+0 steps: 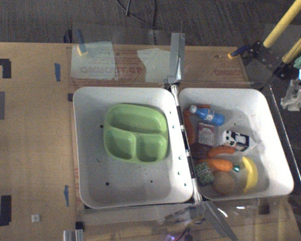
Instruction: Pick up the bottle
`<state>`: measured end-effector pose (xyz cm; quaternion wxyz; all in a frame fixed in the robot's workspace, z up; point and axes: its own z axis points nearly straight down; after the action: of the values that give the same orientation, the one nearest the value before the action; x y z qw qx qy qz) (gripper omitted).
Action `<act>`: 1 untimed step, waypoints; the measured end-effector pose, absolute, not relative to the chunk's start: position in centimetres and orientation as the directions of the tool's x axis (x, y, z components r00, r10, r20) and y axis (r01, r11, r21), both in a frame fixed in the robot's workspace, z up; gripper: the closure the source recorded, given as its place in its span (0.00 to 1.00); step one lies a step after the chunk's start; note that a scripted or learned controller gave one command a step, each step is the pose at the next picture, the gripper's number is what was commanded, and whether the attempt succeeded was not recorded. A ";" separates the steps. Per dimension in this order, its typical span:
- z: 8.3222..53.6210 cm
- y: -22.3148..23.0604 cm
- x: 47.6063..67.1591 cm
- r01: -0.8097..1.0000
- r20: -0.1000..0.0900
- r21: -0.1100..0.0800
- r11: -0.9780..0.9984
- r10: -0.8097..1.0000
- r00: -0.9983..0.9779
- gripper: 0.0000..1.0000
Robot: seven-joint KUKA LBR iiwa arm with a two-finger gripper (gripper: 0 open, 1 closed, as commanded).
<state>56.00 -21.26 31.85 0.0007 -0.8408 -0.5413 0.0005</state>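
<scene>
We read no text with certainty: faint print on the clear sheet [95, 70] and the small red packet [206, 133] remains illegible.

Both white bins [85, 185] look like smooth, slightly glossy plastic. The green divided tray [136, 132] is matt plastic. The blue bottle [209, 115] shows a shiny plastic sheen under a white cap. The bench [30, 149] looks like matt wooden board, with blue tape strips [57, 72] stuck on it.
</scene>
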 end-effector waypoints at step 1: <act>30.8 -21.0 57.2 0.884 0.000 0.000 -0.467 0.884 0.467 1.00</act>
<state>57.16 -20.95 30.80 0.0001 -0.8566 -0.5160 0.0002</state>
